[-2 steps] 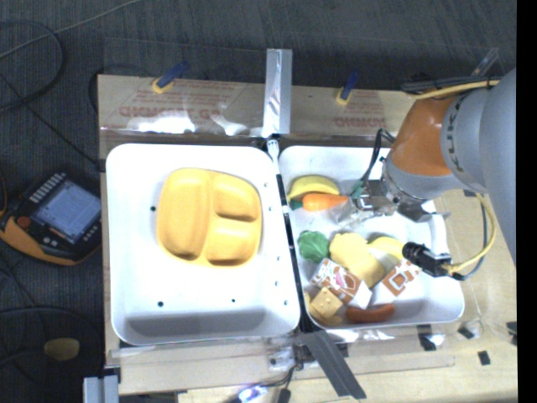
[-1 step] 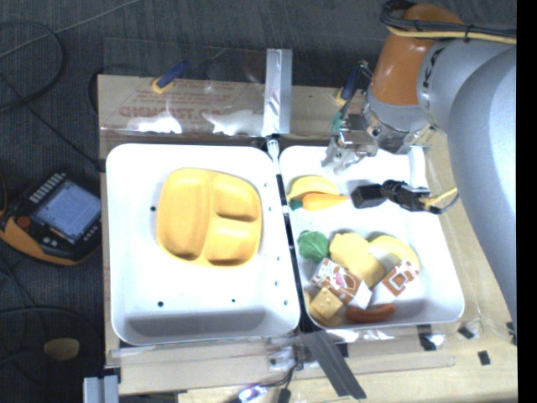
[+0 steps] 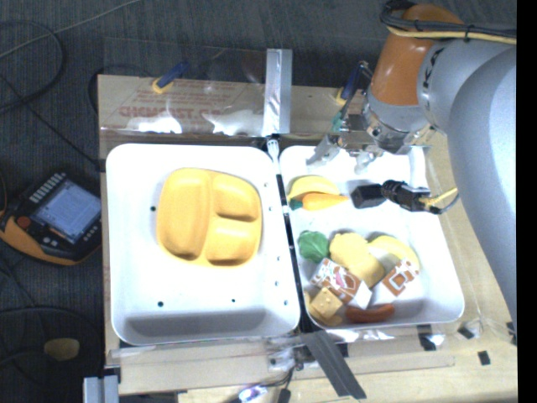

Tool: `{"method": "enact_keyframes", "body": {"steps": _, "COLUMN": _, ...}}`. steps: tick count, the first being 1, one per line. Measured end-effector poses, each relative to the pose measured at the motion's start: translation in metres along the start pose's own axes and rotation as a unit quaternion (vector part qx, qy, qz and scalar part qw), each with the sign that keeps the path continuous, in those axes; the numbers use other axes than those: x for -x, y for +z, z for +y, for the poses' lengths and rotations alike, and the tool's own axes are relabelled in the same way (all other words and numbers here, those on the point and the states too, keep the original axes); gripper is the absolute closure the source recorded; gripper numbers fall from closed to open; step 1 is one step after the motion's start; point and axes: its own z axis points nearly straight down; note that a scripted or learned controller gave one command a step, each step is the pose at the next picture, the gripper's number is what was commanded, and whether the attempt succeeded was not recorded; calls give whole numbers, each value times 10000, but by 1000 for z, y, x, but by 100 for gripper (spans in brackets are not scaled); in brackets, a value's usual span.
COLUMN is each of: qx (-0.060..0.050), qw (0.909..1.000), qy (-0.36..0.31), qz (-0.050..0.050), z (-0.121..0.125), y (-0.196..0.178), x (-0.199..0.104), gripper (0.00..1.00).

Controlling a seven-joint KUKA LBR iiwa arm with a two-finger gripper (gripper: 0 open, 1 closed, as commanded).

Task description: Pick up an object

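Faint red print on the plastic sheet [image 3: 189, 107] is too blurred to read.

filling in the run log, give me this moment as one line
phase: approach | gripper: above far end of right bin, nothing seen between fingers | nearest: banana | left bin: yellow tray

Yellow tray [image 3: 208, 217] in left bin [image 3: 134, 309], toy food heap [image 3: 357, 267] in right bin [image 3: 445, 296]

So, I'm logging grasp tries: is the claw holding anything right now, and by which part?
Nothing is held. The claw hangs above the far end of the right bin, with nothing between its fingers.
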Motion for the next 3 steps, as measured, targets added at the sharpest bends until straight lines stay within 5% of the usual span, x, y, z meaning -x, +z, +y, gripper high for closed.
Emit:
{"method": "enact_keyframes", "body": {"steps": 1, "qx": 0, "qw": 9999, "qy": 118, "qz": -6, "z": -12, "y": 88, "x": 31, "gripper": 0}}
{"method": "enact_keyframes", "body": {"steps": 2, "qx": -12, "qw": 9999, "qy": 114, "qz": -15, "z": -13, "y": 80, "x": 31, "gripper": 100}}
{"method": "enact_keyframes", "body": {"steps": 3, "qx": 5, "qw": 10000, "qy": -84, "qz": 3, "z": 12, "y": 0, "x": 5, "gripper": 100}}
